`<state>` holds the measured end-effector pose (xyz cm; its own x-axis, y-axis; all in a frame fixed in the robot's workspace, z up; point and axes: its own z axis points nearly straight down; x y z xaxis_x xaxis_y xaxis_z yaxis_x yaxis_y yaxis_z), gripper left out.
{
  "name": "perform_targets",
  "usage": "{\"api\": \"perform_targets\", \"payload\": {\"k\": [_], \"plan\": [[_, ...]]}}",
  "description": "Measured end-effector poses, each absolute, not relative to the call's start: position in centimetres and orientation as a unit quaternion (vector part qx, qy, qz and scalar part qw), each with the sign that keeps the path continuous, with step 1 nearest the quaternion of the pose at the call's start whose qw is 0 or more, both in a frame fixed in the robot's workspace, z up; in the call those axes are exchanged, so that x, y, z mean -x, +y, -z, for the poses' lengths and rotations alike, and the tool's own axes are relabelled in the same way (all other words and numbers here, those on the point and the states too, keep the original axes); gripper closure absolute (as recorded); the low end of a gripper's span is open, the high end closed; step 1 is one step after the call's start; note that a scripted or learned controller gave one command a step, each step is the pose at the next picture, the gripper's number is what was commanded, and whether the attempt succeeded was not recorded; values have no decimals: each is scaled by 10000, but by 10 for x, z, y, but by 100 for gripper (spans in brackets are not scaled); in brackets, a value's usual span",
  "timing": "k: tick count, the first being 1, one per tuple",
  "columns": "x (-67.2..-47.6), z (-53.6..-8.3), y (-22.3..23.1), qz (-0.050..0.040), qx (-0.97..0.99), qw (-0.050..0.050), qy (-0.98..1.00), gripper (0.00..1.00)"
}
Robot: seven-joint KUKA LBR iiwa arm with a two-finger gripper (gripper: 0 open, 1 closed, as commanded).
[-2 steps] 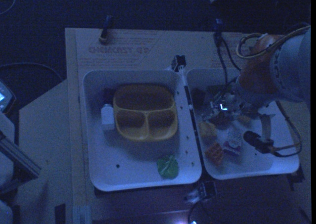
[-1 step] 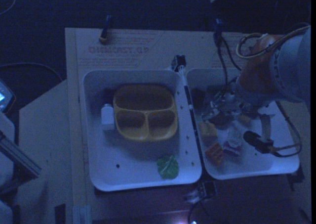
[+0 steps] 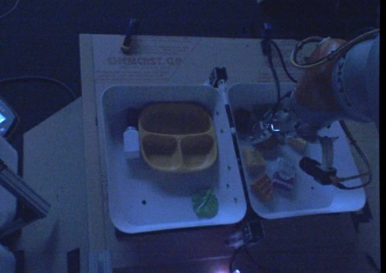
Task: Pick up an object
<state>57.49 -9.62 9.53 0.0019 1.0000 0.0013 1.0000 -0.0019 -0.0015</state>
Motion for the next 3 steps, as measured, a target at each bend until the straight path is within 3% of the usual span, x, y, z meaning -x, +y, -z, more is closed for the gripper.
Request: {"api": "perform_targets", "payload": {"k": [2,3], "plan": [[-571,-216,-104,26,7068,-42,-7074,100],[-572,-225,-104,11,7068,-21,-7074,100]]}}
